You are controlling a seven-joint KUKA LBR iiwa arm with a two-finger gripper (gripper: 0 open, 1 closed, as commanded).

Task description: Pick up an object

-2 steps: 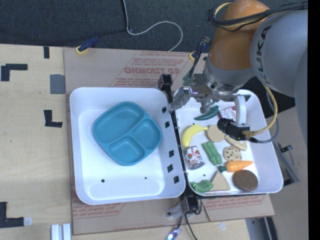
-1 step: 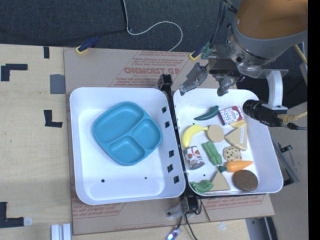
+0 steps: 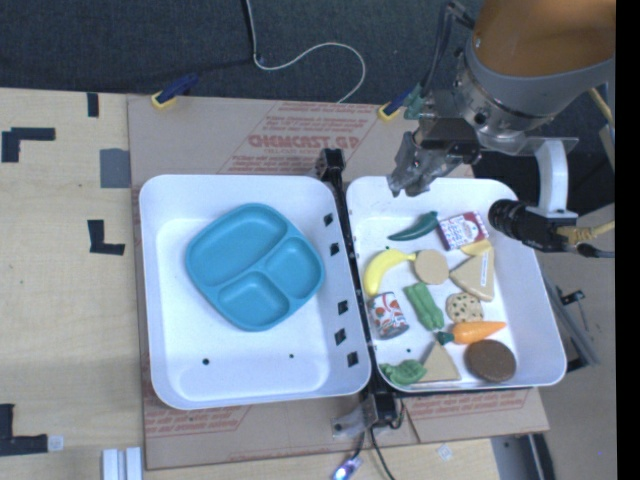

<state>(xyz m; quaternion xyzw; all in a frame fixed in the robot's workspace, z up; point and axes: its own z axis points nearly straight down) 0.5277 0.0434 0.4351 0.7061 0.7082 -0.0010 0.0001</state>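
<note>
Bench: a cardboard sheet (image 3: 300,138) is lying under both bins, printed with reversed red lettering I cannot read.
Arm: the grey KUKA arm with its orange band (image 3: 545,13) is reaching in from the right, over the far edge of the right bin.
Left bin: a shallow white plastic bin (image 3: 170,368) is holding a light blue three-compartment plastic plate (image 3: 254,265), lying at a slant.
Right bin: a matching shallow white bin (image 3: 535,308) is holding a scatter of small toy foods.
Gripper: the dark metal two-finger gripper (image 3: 412,180) is hanging over the right bin's far left corner, fingers looking close together with nothing between them.
Nearest items: a dark green toy pepper (image 3: 414,228) is lying just below the gripper, apart from it; a yellow plastic banana (image 3: 384,267) is curving beside it.
Labelled items: a small maroon carton (image 3: 462,230) and a small red-and-white can (image 3: 388,314) are showing print too small to read.
Other items: an orange toy carrot (image 3: 478,331), a round brown disc (image 3: 491,360), a green pod (image 3: 424,305) and a chip cookie (image 3: 464,307) are lying nearer the front, well apart from the gripper.
</note>
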